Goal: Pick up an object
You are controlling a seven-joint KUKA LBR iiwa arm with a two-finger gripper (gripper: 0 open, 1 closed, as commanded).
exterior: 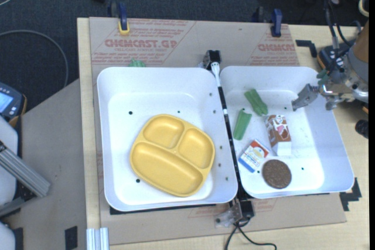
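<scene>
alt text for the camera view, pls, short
The gripper hangs over the right white bin, near its upper right, with nothing between its fingers. That bin holds two green pieces, a brown packet, a small carton and a brown disc; the left white bin holds a yellow divided tray.

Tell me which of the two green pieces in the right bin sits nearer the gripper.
The darker green piece, farther from the camera; the lighter green piece lies beside the divider, farther from the gripper.
</scene>
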